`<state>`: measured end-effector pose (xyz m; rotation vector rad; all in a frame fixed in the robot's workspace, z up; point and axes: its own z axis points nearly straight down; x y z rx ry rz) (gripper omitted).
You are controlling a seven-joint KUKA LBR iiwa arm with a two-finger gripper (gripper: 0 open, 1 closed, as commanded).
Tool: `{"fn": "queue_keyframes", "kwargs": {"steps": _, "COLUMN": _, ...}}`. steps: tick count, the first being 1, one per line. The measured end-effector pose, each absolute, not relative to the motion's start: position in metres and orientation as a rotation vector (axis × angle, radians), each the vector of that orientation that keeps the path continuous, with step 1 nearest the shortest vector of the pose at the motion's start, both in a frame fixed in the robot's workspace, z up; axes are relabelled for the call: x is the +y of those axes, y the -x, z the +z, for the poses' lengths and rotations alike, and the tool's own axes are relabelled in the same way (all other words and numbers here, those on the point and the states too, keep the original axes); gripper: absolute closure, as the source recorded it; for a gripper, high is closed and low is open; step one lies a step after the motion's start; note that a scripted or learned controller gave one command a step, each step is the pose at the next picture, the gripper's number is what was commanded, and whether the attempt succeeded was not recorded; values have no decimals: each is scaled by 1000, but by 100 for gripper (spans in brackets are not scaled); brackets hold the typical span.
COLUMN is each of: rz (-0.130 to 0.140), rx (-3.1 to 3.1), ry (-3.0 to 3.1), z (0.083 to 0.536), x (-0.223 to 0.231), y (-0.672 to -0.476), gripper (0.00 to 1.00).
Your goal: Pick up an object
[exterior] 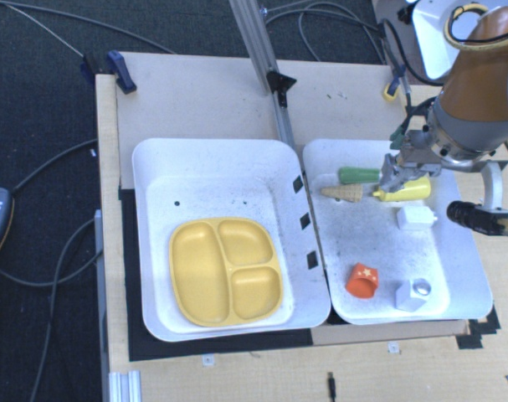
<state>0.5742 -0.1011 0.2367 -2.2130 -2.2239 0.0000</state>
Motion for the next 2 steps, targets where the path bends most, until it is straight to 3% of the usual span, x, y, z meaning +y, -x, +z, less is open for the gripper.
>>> {"fn": "queue_keyframes", "kwargs": {"steps": 2, "rz": 3, "rx": -2223, "ry": 2212, "z": 227, "x": -4, "y": -535, "gripper": 100}}
